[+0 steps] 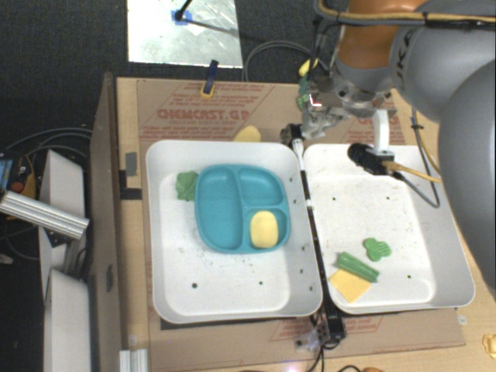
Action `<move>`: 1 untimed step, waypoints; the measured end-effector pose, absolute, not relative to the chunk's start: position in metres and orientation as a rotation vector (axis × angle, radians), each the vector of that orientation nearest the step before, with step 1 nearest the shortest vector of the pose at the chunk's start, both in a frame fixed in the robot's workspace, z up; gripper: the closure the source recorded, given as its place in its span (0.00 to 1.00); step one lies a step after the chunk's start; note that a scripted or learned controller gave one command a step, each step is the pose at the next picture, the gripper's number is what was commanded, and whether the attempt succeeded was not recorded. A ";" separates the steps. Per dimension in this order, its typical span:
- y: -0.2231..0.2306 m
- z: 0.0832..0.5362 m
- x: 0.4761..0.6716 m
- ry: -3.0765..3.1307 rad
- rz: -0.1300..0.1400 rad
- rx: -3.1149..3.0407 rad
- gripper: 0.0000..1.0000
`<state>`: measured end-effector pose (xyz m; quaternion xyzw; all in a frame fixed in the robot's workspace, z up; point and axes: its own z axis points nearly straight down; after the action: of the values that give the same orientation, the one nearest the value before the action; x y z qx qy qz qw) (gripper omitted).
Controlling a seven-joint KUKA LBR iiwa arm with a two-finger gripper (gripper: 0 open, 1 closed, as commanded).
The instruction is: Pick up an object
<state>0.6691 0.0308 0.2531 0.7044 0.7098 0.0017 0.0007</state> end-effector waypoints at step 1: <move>0.053 0.307 0.669 2.227 0.010 2.211 1.00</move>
<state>0.6693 0.0528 0.3067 0.7044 0.7098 0.0031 0.0018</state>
